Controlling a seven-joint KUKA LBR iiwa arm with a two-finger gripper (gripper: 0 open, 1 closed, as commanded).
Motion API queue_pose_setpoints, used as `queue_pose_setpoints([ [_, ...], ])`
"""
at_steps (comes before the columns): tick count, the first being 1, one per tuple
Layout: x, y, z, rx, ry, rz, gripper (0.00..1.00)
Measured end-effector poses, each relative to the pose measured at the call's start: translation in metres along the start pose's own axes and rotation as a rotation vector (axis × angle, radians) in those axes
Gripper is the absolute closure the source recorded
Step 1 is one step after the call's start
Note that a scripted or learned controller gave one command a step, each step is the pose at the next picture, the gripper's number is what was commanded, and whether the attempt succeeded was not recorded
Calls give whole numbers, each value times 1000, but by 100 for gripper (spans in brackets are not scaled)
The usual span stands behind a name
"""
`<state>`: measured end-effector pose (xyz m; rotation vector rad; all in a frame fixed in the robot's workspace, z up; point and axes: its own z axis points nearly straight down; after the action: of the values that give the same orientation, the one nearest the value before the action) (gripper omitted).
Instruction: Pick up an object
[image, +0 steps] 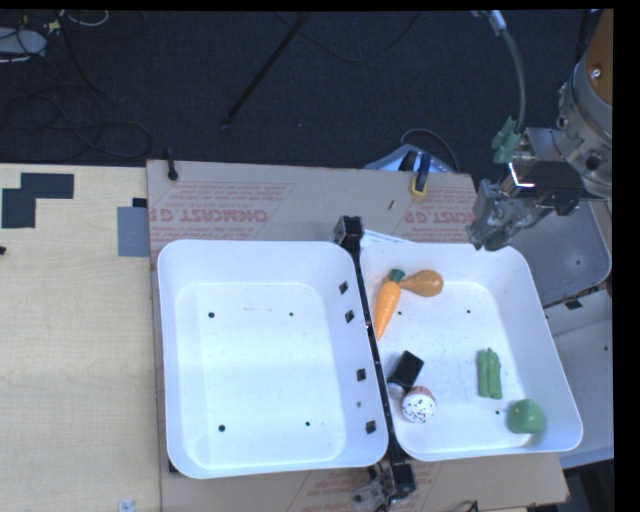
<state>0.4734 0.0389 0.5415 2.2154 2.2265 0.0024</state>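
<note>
My dark metal hand (492, 226) hangs just past the far right corner of the glossy white plastic right bin (556, 372) — whether it is clenched or released I cannot tell, and nothing shows in it. In that bin lie a smooth tapered orange carrot (386, 305) touching a rounded orange-brown pear shape (423, 283), a small black block (406, 369) beside a speckled white ball (418, 406), a ridged green pod (488, 373) and a green lump (525, 416) in the near right corner. The bin's middle floor lies bare.
</note>
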Motion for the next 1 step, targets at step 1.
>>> queue_pose_setpoints([
  [1,17,3,4,5,-1,3,100],
])
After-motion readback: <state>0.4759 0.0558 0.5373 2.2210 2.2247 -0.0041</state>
